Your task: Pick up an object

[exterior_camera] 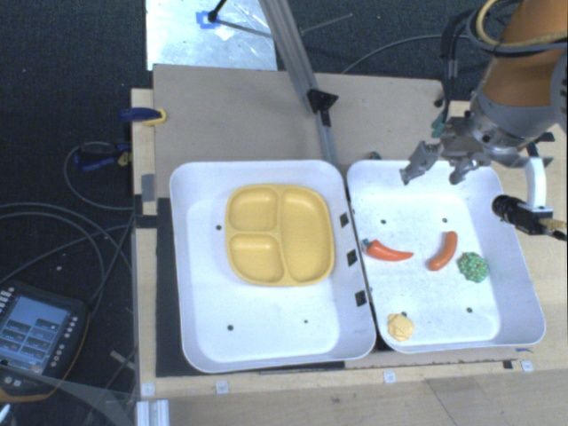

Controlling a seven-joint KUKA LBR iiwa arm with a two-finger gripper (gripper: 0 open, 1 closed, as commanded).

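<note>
While no writing is legible anywhere, the fingers (pixel 438 167) hang spread and empty above the right bin (pixel 510 322).

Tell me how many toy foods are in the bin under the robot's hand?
4, all in the right bin: a carrot near its left side, a sausage mid-bin, broccoli to the sausage's right, and a yellow piece at the front. None looks hidden.

No readable text, labels or numbers; pendant screen (pixel 28 325) at lower left too blurred.

Yellow divided plate (pixel 280 235) in left bin (pixel 200 327)
</note>
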